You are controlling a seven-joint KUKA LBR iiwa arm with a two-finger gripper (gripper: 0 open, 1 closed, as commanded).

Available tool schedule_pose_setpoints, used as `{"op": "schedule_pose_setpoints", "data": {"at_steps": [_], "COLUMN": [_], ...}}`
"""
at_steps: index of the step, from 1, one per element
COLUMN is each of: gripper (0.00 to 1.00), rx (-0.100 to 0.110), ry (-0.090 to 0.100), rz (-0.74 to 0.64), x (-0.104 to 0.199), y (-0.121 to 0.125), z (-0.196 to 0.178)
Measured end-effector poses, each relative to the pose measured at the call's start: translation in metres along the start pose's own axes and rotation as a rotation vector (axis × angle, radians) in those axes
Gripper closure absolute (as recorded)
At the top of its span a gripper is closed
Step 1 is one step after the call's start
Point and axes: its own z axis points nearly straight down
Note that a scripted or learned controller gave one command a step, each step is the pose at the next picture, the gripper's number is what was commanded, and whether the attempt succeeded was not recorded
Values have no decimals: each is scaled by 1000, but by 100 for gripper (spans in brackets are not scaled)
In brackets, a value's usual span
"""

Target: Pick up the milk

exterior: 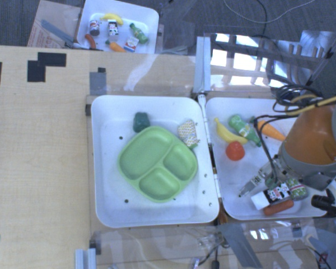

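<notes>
The milk (273,196) is a small white carton with black cow patches. It lies on its side near the front of the right bin (229,206). My gripper (252,186) hangs low over that bin's floor, just left of the carton and close to it. Nothing shows in its grasp. The grey arm with its orange band (315,139) comes in from the right above the carton and hides the bin's right part.
A red sausage (279,208) lies right in front of the milk. A tomato (234,151), banana (227,132), green bottle (244,128) and carrot (272,132) sit further back. The left bin (106,206) holds a green divided plate (158,163).
</notes>
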Motion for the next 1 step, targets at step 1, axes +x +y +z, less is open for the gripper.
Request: {"op": "schedule_pose_setpoints", "data": {"at_steps": [1], "gripper": [0], "rx": [0], "ry": [0], "rz": [1], "x": [0], "y": [0], "z": [0]}}
